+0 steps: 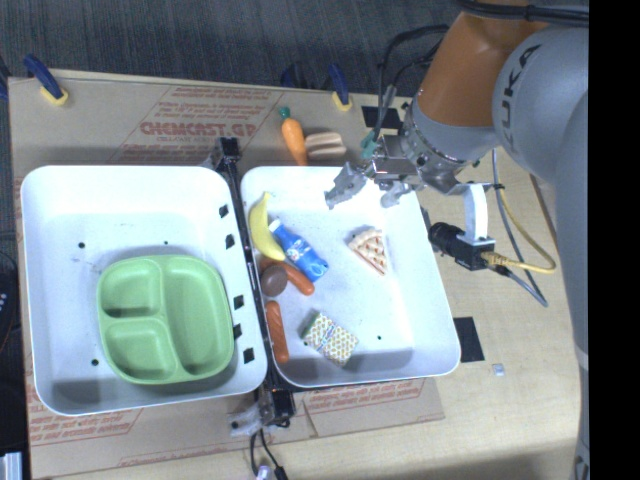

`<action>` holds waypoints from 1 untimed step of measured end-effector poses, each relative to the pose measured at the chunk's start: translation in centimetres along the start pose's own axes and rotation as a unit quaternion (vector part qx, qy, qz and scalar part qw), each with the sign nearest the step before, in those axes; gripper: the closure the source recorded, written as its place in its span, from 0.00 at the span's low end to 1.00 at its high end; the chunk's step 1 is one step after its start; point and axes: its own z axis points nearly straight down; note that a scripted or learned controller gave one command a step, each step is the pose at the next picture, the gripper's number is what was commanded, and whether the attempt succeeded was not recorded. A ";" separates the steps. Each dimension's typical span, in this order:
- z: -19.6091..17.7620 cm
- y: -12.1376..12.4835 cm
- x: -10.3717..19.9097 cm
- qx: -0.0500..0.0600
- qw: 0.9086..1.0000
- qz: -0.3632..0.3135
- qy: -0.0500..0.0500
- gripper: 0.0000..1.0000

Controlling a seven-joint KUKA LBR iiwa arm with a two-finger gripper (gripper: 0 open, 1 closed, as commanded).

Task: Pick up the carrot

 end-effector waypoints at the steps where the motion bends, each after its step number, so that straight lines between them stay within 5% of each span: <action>1: 17.1 3.3 -3.5 0.003 0.997 0.075 0.000 0.00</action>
